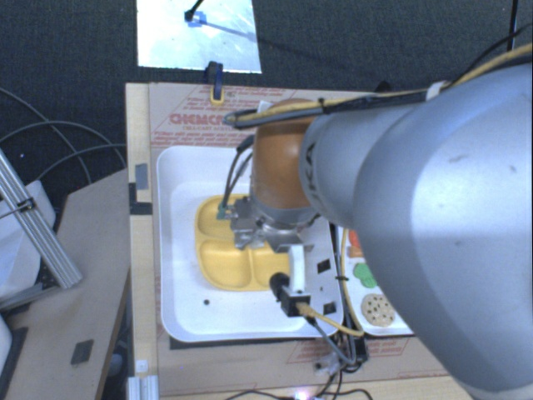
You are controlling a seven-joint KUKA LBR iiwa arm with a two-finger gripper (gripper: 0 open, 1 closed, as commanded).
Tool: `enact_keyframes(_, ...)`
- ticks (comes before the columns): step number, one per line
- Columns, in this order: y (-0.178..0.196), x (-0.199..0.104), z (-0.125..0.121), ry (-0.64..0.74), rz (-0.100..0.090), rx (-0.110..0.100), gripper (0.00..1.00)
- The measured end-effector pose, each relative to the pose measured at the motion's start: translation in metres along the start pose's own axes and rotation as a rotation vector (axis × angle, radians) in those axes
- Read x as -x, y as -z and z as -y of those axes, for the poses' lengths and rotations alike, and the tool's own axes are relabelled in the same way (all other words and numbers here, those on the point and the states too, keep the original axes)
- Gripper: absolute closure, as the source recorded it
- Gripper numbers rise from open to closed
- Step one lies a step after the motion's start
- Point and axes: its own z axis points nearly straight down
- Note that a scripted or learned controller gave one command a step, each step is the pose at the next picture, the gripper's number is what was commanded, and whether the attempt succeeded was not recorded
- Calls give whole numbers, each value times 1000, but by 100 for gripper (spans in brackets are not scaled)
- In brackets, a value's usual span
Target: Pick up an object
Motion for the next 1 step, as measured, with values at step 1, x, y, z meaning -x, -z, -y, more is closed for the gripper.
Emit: enact_keyframes(1, 190, -30, -62, 4, -8, 32, 100)
